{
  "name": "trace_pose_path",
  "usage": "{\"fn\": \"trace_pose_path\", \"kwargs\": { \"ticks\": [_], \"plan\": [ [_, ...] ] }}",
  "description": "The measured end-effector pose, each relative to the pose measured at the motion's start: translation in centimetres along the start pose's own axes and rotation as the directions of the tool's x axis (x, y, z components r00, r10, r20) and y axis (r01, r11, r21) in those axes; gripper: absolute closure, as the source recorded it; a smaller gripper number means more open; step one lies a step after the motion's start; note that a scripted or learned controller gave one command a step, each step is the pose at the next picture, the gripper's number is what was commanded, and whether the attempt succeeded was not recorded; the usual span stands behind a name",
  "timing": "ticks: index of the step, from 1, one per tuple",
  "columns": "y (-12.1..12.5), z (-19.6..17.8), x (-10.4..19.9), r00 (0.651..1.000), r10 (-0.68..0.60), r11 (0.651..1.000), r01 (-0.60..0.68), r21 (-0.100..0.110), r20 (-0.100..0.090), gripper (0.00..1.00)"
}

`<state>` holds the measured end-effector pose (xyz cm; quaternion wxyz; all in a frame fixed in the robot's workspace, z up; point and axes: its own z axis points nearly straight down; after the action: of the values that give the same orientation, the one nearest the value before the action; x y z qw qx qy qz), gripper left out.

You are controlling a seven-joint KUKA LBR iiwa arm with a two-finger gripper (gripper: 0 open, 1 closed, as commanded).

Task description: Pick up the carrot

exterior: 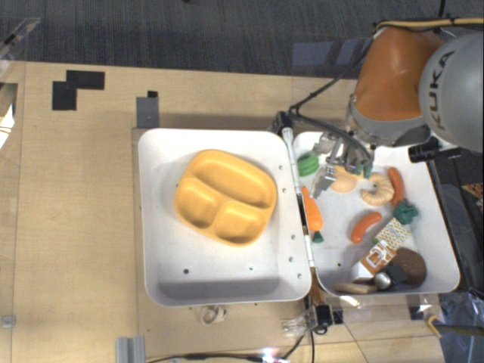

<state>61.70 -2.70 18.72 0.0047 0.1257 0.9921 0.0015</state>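
Observation:
The carrot is orange with a green tip and lies along the left wall of the right bin, pointing down the view. My gripper hangs above the upper left part of that bin, up and to the right of the carrot. Its metal fingers stand apart, open, with nothing between them. A green round toy lies just left of the gripper, and a pale peach piece sits right under it.
The left bin holds a large yellow compartment tray. In the right bin lie a croissant-like piece, two orange-red sausages, a dark green item, a patterned packet and a brown ball.

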Motion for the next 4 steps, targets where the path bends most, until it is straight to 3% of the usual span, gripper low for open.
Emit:
{"fn": "trace_pose_path", "kwargs": {
  "ticks": [1,2,3,4],
  "plan": [
    [-0.6,0.0,6.9,0.990,-0.144,0.990,0.144,0.001,-0.001,0.00],
    [-8.0,2.0,5.1,0.973,-0.230,0.973,0.230,0.004,-0.001,0.00],
    [-13.1,8.7,-2.3,0.975,-0.222,0.975,0.222,0.004,-0.001,0.00],
    [-16.2,4.9,-9.3,0.964,-0.265,0.964,0.265,0.007,0.010,0.00]
  ]
}}
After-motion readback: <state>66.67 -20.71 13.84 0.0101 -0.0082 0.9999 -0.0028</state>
